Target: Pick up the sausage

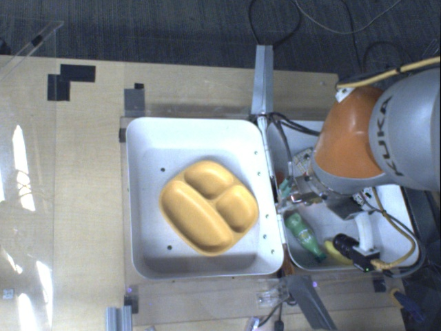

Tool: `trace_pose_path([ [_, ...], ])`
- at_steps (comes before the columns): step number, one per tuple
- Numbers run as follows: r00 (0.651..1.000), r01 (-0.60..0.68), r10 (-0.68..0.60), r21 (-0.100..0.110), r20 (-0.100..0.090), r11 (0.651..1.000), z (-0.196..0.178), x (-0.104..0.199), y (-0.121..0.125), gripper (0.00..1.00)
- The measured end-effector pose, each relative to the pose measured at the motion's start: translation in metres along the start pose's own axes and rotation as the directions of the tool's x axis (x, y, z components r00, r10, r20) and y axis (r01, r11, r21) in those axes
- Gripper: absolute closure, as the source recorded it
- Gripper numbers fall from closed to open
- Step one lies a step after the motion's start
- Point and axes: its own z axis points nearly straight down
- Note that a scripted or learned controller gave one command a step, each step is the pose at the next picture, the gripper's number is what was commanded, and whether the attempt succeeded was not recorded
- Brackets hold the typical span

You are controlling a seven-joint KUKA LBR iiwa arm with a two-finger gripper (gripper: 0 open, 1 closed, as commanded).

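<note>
in the left bin (145,185), smooth, rounded yellow bread rolls (209,205).

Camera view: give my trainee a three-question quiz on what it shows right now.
1. True or false: the yellow bread-like item lies in the left bin.
2. Which bin does the arm hang over? A left, B right.
3. Fill in: the green object in the right bin lies beside a ____ one.

Key: 1 true; 2 B; 3 yellow.
</note>
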Motion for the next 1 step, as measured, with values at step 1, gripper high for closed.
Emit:
trace_pose_path([
  [1,1.0,0.003,-0.003,-0.004,0.0,1.0,-0.0107,0.0001,0.0018,1.0],
])
